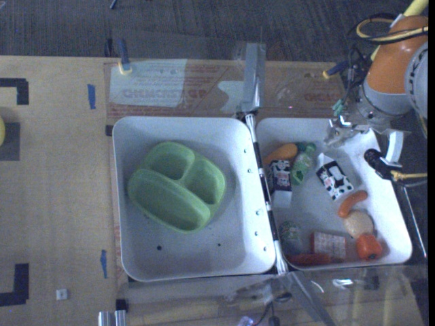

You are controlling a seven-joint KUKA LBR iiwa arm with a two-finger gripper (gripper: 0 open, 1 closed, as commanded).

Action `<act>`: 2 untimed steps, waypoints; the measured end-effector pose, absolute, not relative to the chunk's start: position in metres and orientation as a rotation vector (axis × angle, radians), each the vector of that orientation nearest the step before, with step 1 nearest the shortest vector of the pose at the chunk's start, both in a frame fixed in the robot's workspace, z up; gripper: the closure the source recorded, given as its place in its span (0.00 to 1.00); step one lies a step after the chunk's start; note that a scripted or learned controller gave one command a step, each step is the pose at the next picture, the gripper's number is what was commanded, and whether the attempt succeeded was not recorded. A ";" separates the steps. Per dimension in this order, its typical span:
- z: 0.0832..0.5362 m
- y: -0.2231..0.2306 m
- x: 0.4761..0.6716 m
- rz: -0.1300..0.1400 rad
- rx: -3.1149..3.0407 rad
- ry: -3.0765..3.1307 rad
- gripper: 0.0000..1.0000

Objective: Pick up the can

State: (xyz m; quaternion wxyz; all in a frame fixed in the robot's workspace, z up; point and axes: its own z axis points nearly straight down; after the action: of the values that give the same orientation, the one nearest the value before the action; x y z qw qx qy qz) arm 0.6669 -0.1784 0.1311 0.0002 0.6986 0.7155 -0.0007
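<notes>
- Hanging over the upper right corner of the right bin [309,209], the tool [339,134] is seen at the end of the grey arm [397,66]. It sits near the bin's far wall, above bare white floor rather than above any object.
- Whether the tool is released or clenched cannot be told, as its tip is small and blurred against the bin. Nothing can be made out in its grasp.
- The can [291,233] is judged to be the pale, greenish cylinder in the lower left part of the right bin. It lies close to the wall shared with the left bin [183,253] and well apart from the tool.
- A reddish-brown packet [329,243] lies just beside the can on its right, so the approach is probably hemmed in between that packet and the wall.
- Between tool and can, loose clutter is scattered: a green bottle [304,160], an orange carrot-like piece [281,153], a dark-labelled carton [281,176] and a black-and-white box [334,180]. These appear to have been dropped at random, not arranged.
- Further right, a sausage-shaped piece [352,203], a round beige item [359,223] and an orange item [369,246] are grouped along the bin's right side.
- A green divided plate [178,185] is kept alone in the left bin, probably as a separate workspace.
- Both bins are set side by side on the tan surface [54,182], within the arm's reach.
- The pick is judged not yet begun. A move down and to the left across the frame would be needed.
</notes>
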 end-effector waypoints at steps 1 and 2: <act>0.110 -0.174 0.667 -0.004 2.119 2.325 1.00; 0.133 -0.169 0.667 0.000 2.121 2.317 1.00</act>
State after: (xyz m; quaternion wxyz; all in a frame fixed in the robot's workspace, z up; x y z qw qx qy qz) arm 0.6668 -0.1687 0.1333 0.0001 0.6752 0.7376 -0.0001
